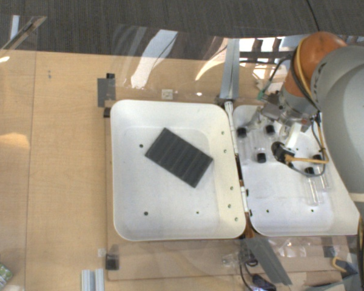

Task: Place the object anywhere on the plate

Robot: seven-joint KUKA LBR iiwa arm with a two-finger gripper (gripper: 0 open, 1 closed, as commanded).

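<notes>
Reaching in from the right, the grey arm with the orange band hangs over the far part of the right-hand shallow white bin. The two-finger gripper sits low over that bin's upper left area, among cables and small dark fittings. Its state cannot be told from this view.

The dark grey ribbed rectangular plate lies flat in the left-hand shallow white bin, turned at a slant, near the bin's middle and well apart from the gripper. Nothing rests on the plate.

The object to be placed cannot be picked out with certainty. A faint clear item lies on the floor of the right-hand bin, below and to the right of the gripper; whether this is the object is uncertain. No item is visibly held by the tool.

Task progress, as judged: the placing step is not yet done. Remaining steps are to secure the object in the right-hand bin, carry it across the divider between the bins, and set it down on the plate.
</notes>
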